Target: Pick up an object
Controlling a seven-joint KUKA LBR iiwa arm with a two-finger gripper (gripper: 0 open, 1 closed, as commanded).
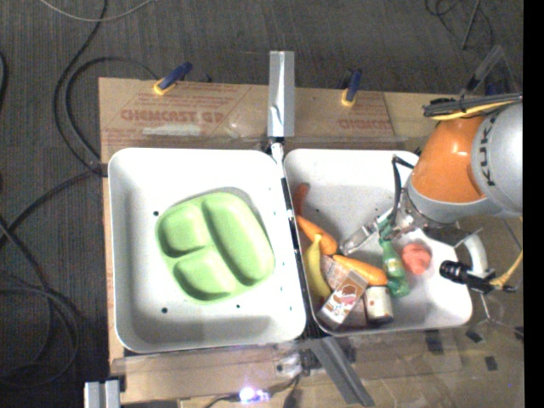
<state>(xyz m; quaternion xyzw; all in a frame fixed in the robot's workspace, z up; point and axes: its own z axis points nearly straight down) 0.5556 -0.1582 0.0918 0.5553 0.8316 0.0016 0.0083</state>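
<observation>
My gripper (375, 233) hangs low over the middle of the right bin (357, 177), below the arm's orange band (449, 170). Just beneath and to its right a green bottle (393, 272) lies beside a pink-red round object (415, 257). Left of the gripper an orange carrot (311, 228) and a yellow banana (316, 266) lie along the bin's left wall. A printed carton (342, 294) and a brown jar (378, 306) sit at the bin's front. Nothing visibly hangs from the gripper.
The left bin (136, 185) holds a green divided plate (214, 245). A metal bar (280, 92) rises from the seam between the bins. Two clamps (172, 77) (350, 86) sit on the cardboard backing. A black fitting (463, 272) sticks out at the right bin's right wall.
</observation>
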